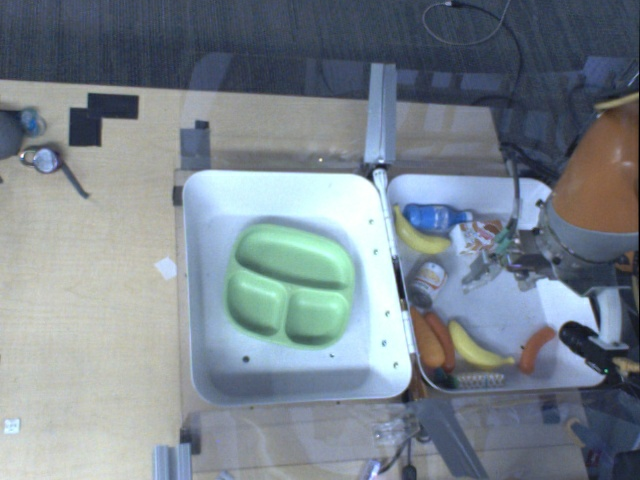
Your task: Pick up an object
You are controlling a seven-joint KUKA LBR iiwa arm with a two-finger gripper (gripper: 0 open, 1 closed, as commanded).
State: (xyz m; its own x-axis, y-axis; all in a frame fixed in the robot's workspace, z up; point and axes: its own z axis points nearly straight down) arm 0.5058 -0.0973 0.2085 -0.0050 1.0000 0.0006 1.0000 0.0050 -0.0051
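Camera view looks down on a pale wood counter (90, 328). Far left on it lie a small metal tool (50, 163) and black tape (100, 116). The left bin (205, 288) holds a green tray (290, 285) with three compartments, sitting about mid-bin. A metal rail (380, 113) runs up between the two bins. The right bin (500, 186) is crowded: a banana (418, 236) by its left wall, a blue bottle (437, 215) just behind it, a white packet (476, 236) to their right, a small can (428, 276) lower down, a carrot (432, 340) at the near left corner, a second banana (478, 348) beside it, and a sausage (536, 348) further right. The claw (492, 263) hangs over the bin's middle, near the packet and between the can and the arm (600, 183); whether its fingers are apart or together I cannot tell, and nothing is seen held. A cable (500, 18) loops on the grey floor behind
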